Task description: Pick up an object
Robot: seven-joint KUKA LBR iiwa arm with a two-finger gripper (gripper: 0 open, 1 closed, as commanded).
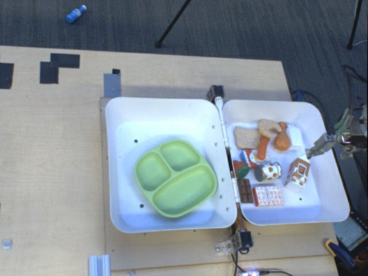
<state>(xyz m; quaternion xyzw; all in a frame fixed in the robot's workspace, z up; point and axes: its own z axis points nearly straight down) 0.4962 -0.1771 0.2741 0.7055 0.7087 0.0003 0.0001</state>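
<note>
The hand (317, 149) sits over the right bin (328, 211) near its right edge (finger state cannot be told); the toy food pile (265, 165) lies in that bin, left of the hand; a small carton (299, 172) sits just below-left of it; the left bin (123, 154) holds a green divided plate (175, 178).

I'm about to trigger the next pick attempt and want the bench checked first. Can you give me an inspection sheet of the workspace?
Surface: wooden bench bearing the left bin and right bin side by side.
Job's things: toy food clustered in the right bin, including a bread slice, drumstick, small carton and chocolate bar.
Clutter: green divided plate in the left bin.
Grippers: gripper over the right bin's right side, beside the small carton, holding nothing.
Cables: wires at the bench's near edge.
Surroundings: dark carpet, blue bottle, tripod legs.
</note>
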